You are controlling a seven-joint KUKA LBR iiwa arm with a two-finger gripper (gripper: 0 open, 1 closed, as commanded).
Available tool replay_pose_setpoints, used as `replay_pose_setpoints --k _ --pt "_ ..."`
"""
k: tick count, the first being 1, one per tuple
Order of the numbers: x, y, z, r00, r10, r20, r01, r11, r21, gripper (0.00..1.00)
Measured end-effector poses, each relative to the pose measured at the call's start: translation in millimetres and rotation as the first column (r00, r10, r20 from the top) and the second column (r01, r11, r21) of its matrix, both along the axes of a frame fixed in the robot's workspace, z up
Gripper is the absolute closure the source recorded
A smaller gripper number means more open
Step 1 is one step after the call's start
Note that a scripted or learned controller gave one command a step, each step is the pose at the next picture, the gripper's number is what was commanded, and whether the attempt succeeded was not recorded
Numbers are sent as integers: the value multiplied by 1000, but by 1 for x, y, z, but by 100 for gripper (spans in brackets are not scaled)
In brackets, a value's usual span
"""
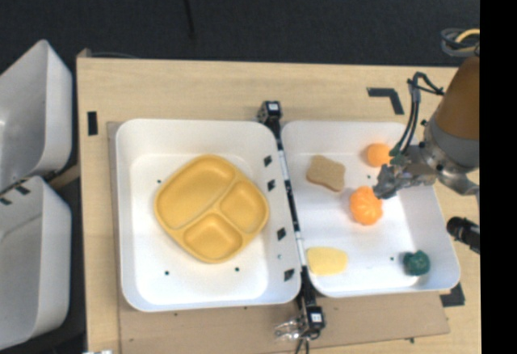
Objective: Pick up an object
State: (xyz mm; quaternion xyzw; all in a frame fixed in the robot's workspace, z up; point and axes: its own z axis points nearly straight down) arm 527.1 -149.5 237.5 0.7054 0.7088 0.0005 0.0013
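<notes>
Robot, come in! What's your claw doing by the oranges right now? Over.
End effector low in right bin, beside larger orange. Nothing seen gripped. Smaller orange close behind, tan bread piece nearby.

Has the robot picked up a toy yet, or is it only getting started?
Nothing looks lifted yet. The tool is low in the right bin, right beside the bigger orange ball, which rests on the bin floor. The smaller orange ball, the tan bread slice, the yellow piece and the green toy lie untouched. The grab and the lift are left.
</notes>
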Motion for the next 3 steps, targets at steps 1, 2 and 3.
replay_pose_setpoints --k 1,2,3 --pt "-5 51 0 1000 1 -1 -1 1000 2 100" --pt "5 111 8 1000 4 -1 -4 1000 3 100" --pt "11 155 1 1000 1 -3 -1 1000 2 100"
